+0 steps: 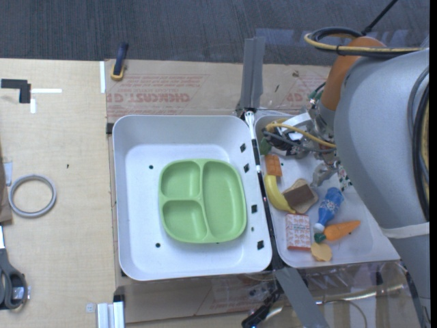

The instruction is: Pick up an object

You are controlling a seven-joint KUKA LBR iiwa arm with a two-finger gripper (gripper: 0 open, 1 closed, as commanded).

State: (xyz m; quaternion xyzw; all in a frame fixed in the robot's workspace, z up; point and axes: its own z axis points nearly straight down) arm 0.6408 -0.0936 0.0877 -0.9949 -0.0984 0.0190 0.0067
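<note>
From above, the right bin holds small toy food: a banana, a brown block, a blue bottle, a carrot. The hand hangs over them; I cannot tell its state. The banana looks light, stiff, smooth, and is best pinched across its middle.

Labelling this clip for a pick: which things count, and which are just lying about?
Job:
banana
blue bottle
carrot
red box
brown block
end effector

Lying about:
green plate
tape roll
scissors
</note>
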